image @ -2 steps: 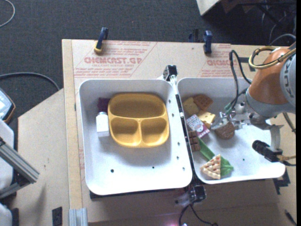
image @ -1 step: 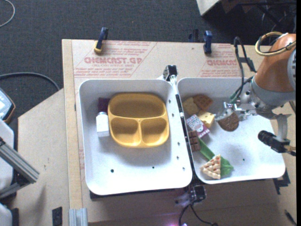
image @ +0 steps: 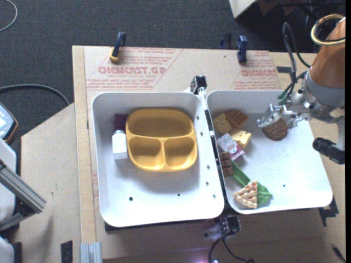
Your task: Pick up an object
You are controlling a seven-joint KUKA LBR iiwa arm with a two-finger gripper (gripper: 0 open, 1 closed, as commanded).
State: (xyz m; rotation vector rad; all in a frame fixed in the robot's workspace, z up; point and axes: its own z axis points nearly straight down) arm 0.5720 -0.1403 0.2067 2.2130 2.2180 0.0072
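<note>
My gripper hangs over the upper middle of the right bin, reaching in from the right. A brown round toy patty sits between its metal fingers, and the gripper is shut on it. Along the bin's left side lie other toy foods: a waffle, a tan biscuit, a yellow cheese wedge, a white-and-pink packet, a brown chocolate bar, a green pod and a pizza slice.
The left bin holds a yellow divided plate, with a white bottle and a dark purple item at its left. A black divider rail runs between the bins. Clamps stand on the board's far edge.
</note>
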